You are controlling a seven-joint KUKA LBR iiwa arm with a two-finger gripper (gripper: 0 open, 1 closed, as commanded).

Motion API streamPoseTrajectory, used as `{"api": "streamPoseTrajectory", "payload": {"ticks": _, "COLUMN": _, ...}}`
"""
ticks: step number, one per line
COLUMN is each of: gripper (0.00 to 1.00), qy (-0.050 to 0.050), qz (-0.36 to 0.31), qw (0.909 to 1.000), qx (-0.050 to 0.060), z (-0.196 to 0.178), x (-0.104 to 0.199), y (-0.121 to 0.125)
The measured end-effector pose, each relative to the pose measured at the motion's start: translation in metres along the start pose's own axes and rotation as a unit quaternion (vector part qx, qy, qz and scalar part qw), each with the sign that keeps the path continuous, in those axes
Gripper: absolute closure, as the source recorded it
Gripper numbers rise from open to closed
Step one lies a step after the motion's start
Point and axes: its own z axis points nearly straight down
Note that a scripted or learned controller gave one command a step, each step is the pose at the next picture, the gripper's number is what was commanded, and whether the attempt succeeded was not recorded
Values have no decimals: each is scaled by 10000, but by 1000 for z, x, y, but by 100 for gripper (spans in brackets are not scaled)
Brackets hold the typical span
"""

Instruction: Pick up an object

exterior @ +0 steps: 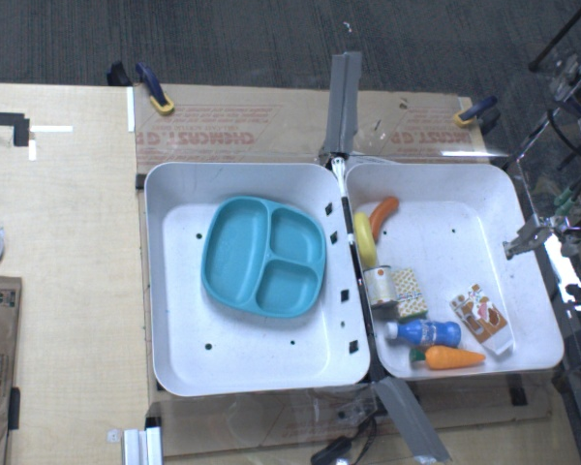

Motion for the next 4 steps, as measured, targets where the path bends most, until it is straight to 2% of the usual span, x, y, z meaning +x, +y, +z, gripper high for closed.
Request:
{"api": "streamPoseTrajectory", "payload": {"ticks": 1, "gripper": 0, "qy": 4, "qz": -201, "qw": 9998, "qx": 1, "z": 102, "x": 6, "y": -24}}
{"api": "streamPoseTrajectory", "payload": {"ticks": 2, "gripper": 100, "qy": -1, "qz": -194, "qw": 9998, "qx": -4, "z": 93, "x": 5, "y": -23}}
{"api": "streamPoseTrajectory", "payload": {"ticks": 3, "gripper": 100, "qy": -6, "qz": -588, "qw": 9983, "qx": -14, "z": 41, "x": -16, "y": 15}}
{"api": "streamPoseTrajectory", "payload": {"ticks": 4, "gripper": 0, "qy": -5, "qz": -588, "qw": 9983, "qx": -14, "z": 41, "x": -16, "y": 15}}
